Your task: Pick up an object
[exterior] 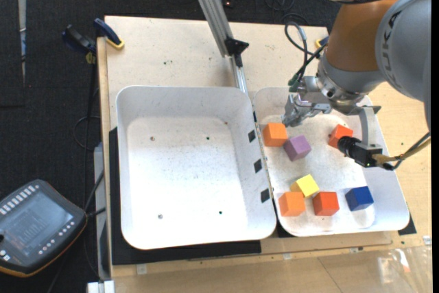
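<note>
A pale wooden bench (178, 44) on dark flooring carries two shallow white bins. The left bin (182, 161) lies bare; the right bin (384, 216) holds the blocks. The gripper (296, 112) hangs just above an orange cube (275, 134) at the bin's upper left — how its tool is set I cannot tell. A straight descent, centred on the cube, would probably serve best, clear of the purple cube (298, 147) beside it. The orange cube is small, matte and square-edged.
</note>
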Tool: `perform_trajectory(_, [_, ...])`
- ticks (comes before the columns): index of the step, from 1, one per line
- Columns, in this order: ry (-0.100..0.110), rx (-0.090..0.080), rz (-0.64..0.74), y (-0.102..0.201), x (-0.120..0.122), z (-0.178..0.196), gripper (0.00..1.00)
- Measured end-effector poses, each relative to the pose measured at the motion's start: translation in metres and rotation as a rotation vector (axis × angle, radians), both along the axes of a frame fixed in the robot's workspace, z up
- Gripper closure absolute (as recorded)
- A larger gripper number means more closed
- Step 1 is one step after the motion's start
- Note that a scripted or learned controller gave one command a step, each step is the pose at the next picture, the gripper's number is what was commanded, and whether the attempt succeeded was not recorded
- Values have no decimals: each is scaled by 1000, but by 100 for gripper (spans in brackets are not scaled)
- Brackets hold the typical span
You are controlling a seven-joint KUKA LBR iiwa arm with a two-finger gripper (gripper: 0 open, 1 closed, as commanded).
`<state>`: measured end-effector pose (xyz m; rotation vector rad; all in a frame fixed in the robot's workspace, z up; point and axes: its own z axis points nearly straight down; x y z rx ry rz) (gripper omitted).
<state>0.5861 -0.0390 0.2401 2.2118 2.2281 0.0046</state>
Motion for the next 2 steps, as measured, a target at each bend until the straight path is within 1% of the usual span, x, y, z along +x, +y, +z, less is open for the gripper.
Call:
perform_trajectory(1, [0, 1, 0, 48, 15, 8, 100])
perform_trajectory(2, [0, 2, 0, 102, 38, 11, 100])
